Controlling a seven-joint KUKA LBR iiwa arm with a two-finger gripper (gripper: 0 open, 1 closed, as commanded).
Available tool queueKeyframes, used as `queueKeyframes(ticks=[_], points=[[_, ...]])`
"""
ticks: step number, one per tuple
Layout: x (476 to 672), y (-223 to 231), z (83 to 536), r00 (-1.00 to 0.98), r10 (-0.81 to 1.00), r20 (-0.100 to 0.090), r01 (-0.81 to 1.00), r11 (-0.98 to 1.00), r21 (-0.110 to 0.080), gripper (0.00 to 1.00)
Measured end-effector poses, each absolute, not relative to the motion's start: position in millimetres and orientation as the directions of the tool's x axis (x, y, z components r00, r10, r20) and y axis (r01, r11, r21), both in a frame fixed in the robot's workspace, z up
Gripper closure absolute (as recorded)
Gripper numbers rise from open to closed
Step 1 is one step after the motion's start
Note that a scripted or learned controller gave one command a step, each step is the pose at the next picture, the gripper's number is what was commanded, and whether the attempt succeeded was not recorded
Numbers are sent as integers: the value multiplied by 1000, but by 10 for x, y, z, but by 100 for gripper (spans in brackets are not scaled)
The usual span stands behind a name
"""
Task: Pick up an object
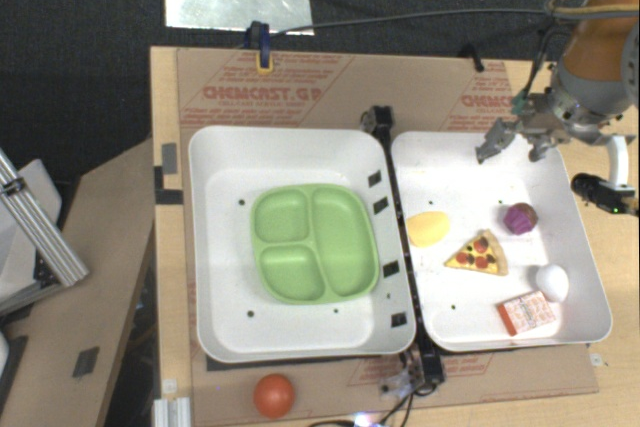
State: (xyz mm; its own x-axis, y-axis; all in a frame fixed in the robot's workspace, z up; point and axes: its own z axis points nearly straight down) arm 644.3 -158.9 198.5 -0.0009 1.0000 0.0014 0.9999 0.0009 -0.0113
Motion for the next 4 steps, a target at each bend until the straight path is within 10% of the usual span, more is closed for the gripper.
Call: queueKeyframes(ticks=[4], points=[[6627,-1457,851,-7,1000,-1,1000,7,2,0]])
